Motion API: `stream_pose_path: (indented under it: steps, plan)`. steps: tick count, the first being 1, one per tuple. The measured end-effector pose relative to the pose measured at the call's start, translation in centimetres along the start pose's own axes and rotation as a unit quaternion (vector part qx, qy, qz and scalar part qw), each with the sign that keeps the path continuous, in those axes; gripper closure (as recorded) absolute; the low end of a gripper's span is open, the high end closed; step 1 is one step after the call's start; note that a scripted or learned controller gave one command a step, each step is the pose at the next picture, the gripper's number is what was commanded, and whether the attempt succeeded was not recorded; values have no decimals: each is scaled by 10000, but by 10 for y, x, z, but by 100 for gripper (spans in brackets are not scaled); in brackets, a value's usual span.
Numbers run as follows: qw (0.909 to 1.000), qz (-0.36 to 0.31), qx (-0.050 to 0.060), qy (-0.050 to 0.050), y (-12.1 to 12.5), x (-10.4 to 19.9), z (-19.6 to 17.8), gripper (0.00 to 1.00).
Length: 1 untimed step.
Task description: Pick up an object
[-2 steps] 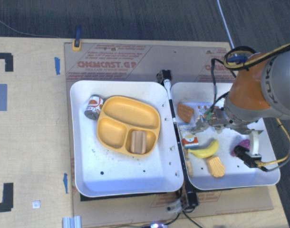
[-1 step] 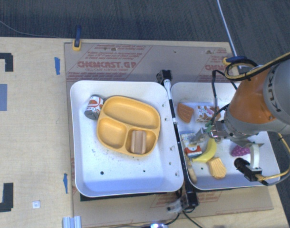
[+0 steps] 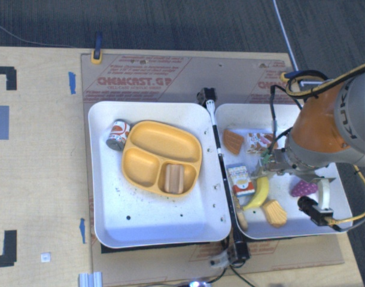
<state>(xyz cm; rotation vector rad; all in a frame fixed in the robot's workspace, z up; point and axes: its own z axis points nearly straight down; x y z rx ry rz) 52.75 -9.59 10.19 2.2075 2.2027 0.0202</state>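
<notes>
My gripper [image 3: 271, 163] hangs over the middle of the right bin [image 3: 341, 223], under the grey and orange wrist. Just below it lies a yellow banana [image 3: 258, 194], with a small red and white carton [image 3: 241, 181] to its left. A brown toast-like piece [image 3: 233, 141] and a colourful packet [image 3: 259, 141] lie at the bin's back. A yellow-orange block [image 3: 275, 213] sits at the front, and a purple grape bunch [image 3: 303, 188] lies on the right beside the arm. The wrist hides whatever lies directly under it.
The left bin [image 3: 110, 220] holds a yellow divided plate [image 3: 161, 142] with a brown sausage-like piece [image 3: 174, 178] in one compartment, and a small can [image 3: 117, 134] lies at its left. A black divider clamp [image 3: 206, 95] stands between the bins. Cables loop off the arm at the right.
</notes>
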Motion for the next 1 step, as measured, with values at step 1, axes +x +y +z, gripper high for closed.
stream_pose_path:
  steps: [1]
  plan:
    - [9999, -17, 121, 39, -46, 65, -85, 100]
